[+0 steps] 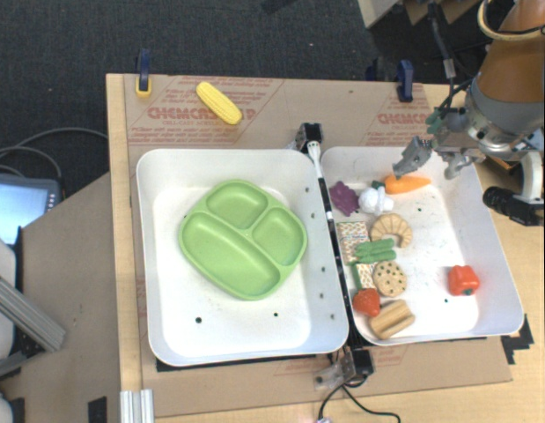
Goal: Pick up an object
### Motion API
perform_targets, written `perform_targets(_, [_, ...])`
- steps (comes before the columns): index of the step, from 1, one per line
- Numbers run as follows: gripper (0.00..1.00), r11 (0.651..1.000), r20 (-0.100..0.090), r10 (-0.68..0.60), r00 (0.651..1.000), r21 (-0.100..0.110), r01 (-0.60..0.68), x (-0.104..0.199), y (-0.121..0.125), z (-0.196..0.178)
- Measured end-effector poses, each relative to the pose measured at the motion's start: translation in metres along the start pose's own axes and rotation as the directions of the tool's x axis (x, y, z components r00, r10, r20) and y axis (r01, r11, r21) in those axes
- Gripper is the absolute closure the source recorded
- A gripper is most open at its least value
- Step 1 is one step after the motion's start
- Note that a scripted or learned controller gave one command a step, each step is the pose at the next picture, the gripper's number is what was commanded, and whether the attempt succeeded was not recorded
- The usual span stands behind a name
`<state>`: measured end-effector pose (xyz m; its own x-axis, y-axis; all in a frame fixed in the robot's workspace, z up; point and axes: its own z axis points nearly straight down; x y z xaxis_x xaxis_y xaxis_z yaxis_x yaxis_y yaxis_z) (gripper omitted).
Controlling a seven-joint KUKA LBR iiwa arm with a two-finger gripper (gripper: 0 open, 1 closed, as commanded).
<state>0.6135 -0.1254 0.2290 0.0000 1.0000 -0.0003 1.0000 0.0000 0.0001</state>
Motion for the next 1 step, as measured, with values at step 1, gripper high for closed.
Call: perform_targets(1, [0.00, 1.000, -0.002, 0.001, 1.000, 0.009, -0.001, -0.0011, -0.0185, 0.1524])
